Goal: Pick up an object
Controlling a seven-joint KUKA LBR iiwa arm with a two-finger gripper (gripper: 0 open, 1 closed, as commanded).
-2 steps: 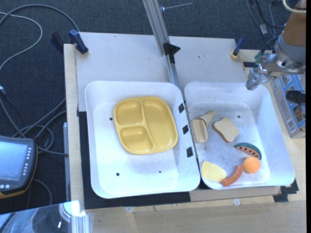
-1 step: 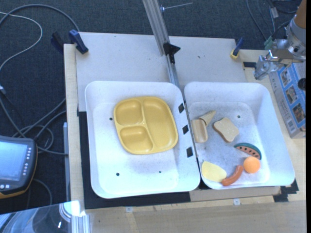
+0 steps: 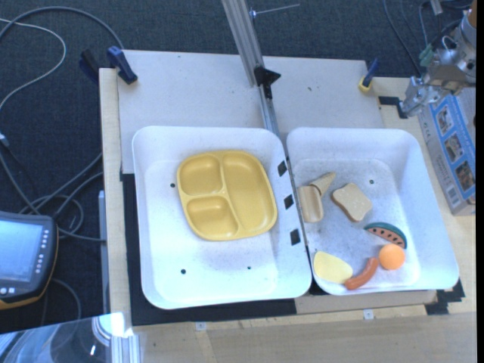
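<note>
Blue clamps [image 3: 121,63] at bench corner; tablet [image 3: 23,257] left; cables [image 3: 45,29] on floor.

Single fixed overhead camera, slanted down over both bins [image 3: 151,203]

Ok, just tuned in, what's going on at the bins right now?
Nothing is picked yet. The gripper sits past the upper right corner of the right bin, away from the toy food there: bread slice, orange, watermelon slice, sausage. The left bin holds a yellow divided plate.
</note>
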